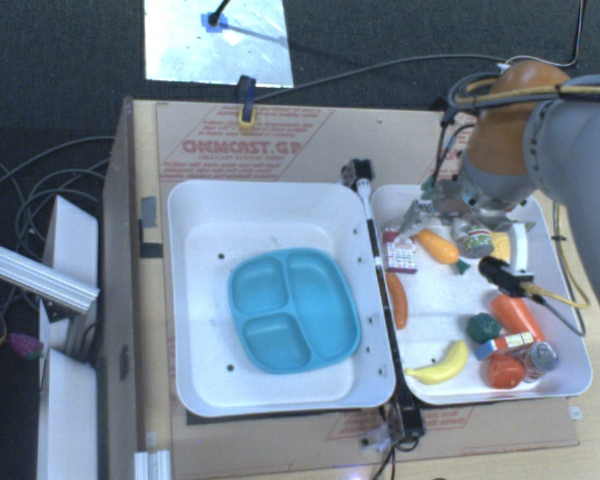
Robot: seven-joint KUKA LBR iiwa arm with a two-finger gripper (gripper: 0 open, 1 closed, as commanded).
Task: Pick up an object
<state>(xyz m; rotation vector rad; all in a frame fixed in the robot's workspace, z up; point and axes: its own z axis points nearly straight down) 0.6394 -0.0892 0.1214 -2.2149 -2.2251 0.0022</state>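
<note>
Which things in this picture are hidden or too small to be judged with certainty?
- Gripper, camera view: the wrist above covers it, so its state is unclear.
- Red-and-white carton: its print is too small to read.
- Items in the right bin's near corner, by the orange bottle: they overlap, so their identities are unclear.
- Arm: cut off by the right edge.

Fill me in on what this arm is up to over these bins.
The KUKA arm reaches in from the right, its pincer low over the back of the right bin, next to an orange carrot-like toy. Nothing visibly sits between its fingers, so no pick is confirmed. That bin also holds a banana, a small red and white carton and other toy foods. The left bin carries a blue divided tray.
</note>
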